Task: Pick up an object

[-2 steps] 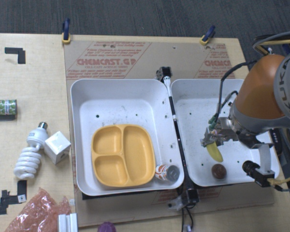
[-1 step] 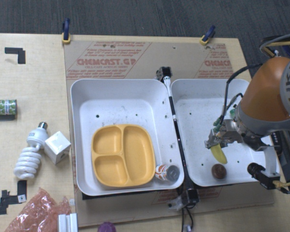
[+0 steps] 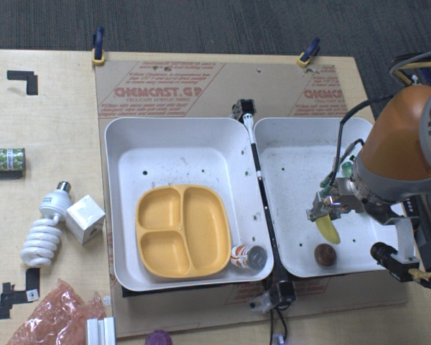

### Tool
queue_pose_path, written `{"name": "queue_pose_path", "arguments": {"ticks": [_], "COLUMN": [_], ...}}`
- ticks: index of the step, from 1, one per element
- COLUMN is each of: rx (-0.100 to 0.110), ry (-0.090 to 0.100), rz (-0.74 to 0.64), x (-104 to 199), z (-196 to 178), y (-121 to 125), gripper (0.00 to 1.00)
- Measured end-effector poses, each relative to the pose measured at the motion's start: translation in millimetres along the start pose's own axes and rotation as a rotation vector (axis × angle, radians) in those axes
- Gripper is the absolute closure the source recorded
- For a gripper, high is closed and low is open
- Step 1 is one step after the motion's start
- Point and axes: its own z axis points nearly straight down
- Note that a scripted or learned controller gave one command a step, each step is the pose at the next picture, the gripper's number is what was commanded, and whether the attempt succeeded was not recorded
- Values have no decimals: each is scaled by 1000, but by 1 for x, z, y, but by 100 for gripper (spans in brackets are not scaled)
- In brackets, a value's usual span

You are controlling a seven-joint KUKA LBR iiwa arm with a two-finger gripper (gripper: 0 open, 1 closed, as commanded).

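Reaching in from the right, the grey arm with its orange band (image 3: 401, 139) hangs over the right shallow white bin (image 3: 294, 164), and its gripper (image 3: 326, 213) sits low above the bin floor. A small yellow banana-shaped object (image 3: 327, 229) juts down from between the gripper's fingers, so the gripper appears to be pinching its upper end; whether the lower tip touches the floor or is just clear of it cannot be told. Just below and slightly right of the banana's tip, a small round brown object (image 3: 325, 254) lies on the floor of the same bin, near its front wall.

The left shallow white bin (image 3: 129, 157) holds a yellow plastic plate with three compartments (image 3: 182, 230), and a small can with a grey lid (image 3: 248, 257) lies on its side against the plate's right front corner.

On the bench (image 3: 50, 121) to the left of the bins are a small green-labelled can (image 3: 8, 161), a white spiral light bulb (image 3: 46, 226) and a small white cube (image 3: 85, 218), the cube just beside the bulb's base.
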Motion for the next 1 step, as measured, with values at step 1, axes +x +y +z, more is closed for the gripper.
{"name": "queue_pose_path", "arguments": {"ticks": [1], "rx": [1], "ry": [0], "rz": [0], "x": [-11], "z": [0], "y": [0], "gripper": [100]}}
